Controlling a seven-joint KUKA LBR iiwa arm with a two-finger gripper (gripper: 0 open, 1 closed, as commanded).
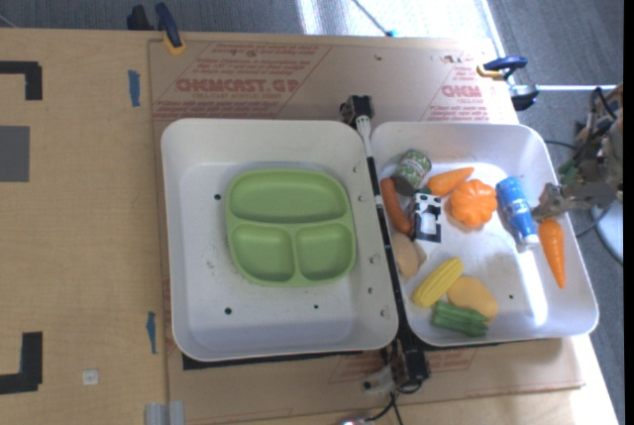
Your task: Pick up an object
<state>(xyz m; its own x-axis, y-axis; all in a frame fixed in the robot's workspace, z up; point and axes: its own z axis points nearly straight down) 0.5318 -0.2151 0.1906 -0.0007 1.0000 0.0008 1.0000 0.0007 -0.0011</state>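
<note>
The right bin [525, 309] holds several toy foods. Among them are a blue can [515, 207], an orange pumpkin [473, 204], two carrots [553, 252] [451, 179], a corn cob [437, 281], a yellow piece [474, 295], a green vegetable [459, 318], a green can [413, 163], a red sausage [395, 205] and a black-and-white block [428, 213]. My gripper [557, 199] reaches in low at the bin's right rim, just right of the blue can and above the right-hand carrot. Nothing is seen held in it.
The left bin [188, 245] holds a green divided plate [289, 225]. A black divider [376, 215] runs between the bins. Clamps [500, 68] and cables sit at the bench's far right. Cardboard [79, 215] lies on the left.
</note>
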